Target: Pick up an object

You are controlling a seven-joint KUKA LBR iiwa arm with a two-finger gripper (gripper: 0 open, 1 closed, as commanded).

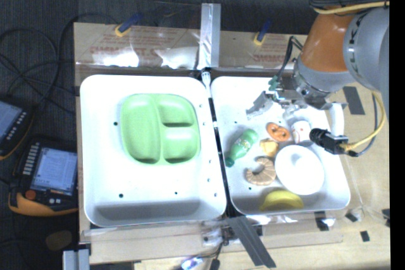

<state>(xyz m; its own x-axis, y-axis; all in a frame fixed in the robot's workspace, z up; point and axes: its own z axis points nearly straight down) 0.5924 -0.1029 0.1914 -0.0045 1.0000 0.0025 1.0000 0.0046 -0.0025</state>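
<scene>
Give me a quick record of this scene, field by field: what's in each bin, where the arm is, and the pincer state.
left bin: green divided tray
right bin: green bottle, white bowl, yellow banana-like item, tan ring-shaped item, orange item
arm: over the right bin's upper part
pincer: above the bin floor, near the orange item; nothing visibly between its fingers
pincer state: cannot tell

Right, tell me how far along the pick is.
Nothing looks picked yet. The green bottle, orange piece, white bowl, pretzel-like piece and yellow banana all lie in the right bin. The green divided tray sits in the left bin. In hand: the pincer hangs over the right bin's upper part. Left: close on an item and lift it.
</scene>
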